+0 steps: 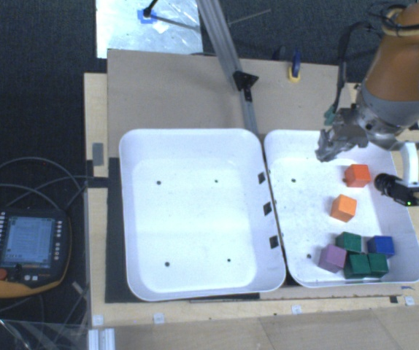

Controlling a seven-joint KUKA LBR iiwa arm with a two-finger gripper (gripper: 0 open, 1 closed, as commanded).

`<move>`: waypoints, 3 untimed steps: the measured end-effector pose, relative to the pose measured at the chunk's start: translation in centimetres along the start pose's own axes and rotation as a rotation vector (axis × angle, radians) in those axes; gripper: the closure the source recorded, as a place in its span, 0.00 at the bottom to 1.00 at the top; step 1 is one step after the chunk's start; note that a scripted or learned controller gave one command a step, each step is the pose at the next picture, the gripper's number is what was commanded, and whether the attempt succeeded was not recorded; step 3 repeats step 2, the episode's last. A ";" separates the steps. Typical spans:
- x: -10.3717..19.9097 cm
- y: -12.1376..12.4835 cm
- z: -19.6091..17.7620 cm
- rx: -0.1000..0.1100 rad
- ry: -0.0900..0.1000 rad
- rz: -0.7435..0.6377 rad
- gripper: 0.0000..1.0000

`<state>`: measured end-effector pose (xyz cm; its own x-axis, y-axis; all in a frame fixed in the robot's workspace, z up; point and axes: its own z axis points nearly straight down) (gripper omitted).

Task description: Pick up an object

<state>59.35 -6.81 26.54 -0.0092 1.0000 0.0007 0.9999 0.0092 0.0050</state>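
My gripper (329,149) hangs over the back of the right bin (297,217), to the left of and above an orange-red block (356,175). A lighter orange block (344,208) lies in the middle of that bin. At the bin's front right corner sit a purple block (333,257), two green blocks (350,242) (363,265) and a blue block (381,246), packed close together. Nothing shows between my fingers.
The left bin (195,210) stands beside the right one, with black clips (266,208) along the shared wall. A slanted metal pole (224,42) rises behind the bins. A teach pendant (23,250) lies on the floor at the far left.
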 end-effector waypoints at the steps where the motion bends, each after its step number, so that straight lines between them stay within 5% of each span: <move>1: 5.0 1.8 1.6 0.002 0.000 -0.001 1.00; 2: 10.8 2.6 2.2 0.003 0.002 -0.001 1.00; 3: 10.8 2.6 2.2 0.003 0.002 -0.001 1.00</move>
